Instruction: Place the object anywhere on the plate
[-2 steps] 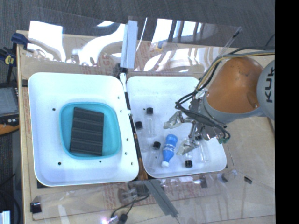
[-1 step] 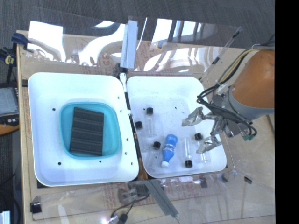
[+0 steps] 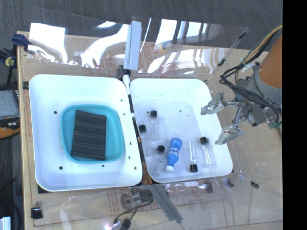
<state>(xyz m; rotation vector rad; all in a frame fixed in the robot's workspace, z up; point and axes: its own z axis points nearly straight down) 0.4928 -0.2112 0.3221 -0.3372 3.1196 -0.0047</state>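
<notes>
Left bin (image 3: 43,128): shallow white plastic with rounded corners, on the bench (image 3: 29,61).
Plate (image 3: 115,133): glossy teal, rounded square, in the left bin.
Block (image 3: 89,134): dark ribbed rectangular slab lying on the plate.
Right bin (image 3: 184,95): white, holding clear black-capped vials and the bottle.
Bottle (image 3: 173,153): small, blue, white-capped, lying near the bin's front.
End effector (image 3: 220,121): metal fingers spread, pinching nothing, over the right bin's right rim.
</notes>
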